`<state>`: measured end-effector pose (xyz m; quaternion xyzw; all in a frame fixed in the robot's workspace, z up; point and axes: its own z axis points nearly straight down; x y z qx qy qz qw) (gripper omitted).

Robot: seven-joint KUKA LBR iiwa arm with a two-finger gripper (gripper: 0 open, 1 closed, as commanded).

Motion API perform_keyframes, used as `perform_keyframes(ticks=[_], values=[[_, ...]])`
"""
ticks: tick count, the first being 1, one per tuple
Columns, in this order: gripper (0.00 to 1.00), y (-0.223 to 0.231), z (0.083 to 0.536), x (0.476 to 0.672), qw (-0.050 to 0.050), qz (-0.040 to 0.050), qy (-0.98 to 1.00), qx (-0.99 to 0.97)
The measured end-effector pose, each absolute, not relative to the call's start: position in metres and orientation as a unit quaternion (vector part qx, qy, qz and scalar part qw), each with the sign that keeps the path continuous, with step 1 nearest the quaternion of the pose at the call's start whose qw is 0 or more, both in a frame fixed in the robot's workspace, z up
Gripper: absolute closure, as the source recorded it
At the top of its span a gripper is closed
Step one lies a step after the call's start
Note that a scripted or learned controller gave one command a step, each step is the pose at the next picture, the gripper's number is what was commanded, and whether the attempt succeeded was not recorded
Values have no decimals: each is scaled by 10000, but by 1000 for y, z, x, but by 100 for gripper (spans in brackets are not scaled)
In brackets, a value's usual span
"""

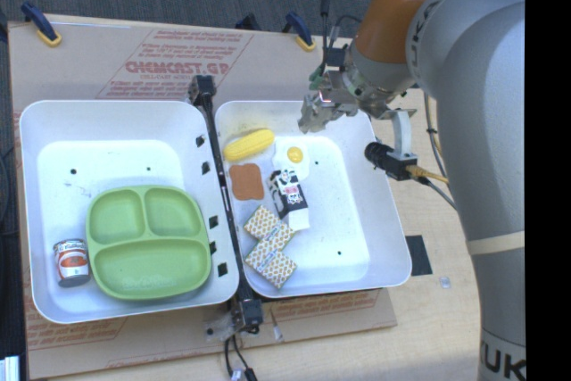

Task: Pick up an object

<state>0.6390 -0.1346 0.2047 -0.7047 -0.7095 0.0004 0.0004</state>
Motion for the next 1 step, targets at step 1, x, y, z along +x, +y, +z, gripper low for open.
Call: perform_keyframes(ticks=[1], values=[[100, -134, 215, 639, 3, 5, -7111, -7031]])
